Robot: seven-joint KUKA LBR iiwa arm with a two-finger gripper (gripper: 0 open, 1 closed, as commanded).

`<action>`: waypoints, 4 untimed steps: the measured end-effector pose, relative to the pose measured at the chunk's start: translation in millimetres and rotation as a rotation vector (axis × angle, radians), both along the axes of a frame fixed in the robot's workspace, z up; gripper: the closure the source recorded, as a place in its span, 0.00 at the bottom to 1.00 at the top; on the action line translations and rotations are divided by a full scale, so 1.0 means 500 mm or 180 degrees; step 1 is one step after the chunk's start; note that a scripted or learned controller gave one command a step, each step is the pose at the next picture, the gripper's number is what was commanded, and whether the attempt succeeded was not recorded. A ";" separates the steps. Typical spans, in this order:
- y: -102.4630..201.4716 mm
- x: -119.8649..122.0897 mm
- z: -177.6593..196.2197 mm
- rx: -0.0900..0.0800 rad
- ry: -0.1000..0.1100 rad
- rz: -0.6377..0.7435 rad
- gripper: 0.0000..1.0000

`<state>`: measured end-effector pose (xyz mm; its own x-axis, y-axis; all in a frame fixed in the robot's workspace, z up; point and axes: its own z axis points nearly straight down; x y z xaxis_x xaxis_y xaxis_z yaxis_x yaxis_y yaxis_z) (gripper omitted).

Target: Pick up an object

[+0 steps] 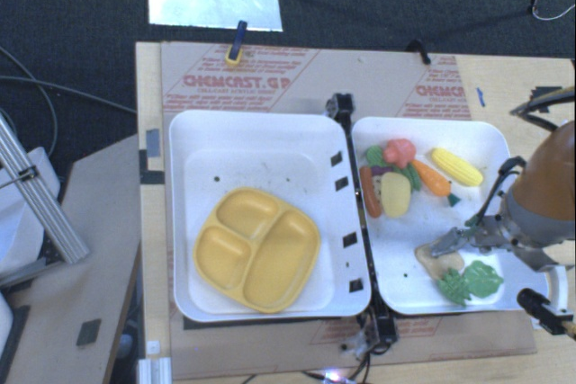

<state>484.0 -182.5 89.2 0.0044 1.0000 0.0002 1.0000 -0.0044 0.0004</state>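
Hovering jaws (447, 241) above tan toy (436, 263), beside green toy (471, 281), right bin (493, 136)

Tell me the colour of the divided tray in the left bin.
Yellow. The divided tray shows best in the camera view, lying in the left bin.

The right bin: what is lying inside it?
Inside the right bin lie a corn cob, a carrot, a green leafy toy and more toy food. The gripper covers part of a tan piece.
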 end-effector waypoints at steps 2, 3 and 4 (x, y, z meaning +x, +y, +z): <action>-0.050 0.062 -0.011 -0.0007 -0.0010 0.0025 1.00; -0.004 0.270 -0.006 -0.0008 -0.0036 0.0049 1.00; 0.040 0.160 -0.010 0.0005 0.0011 0.0016 1.00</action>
<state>564.2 -162.6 84.0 -0.0006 1.0000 0.0019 1.0000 0.0006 -0.0029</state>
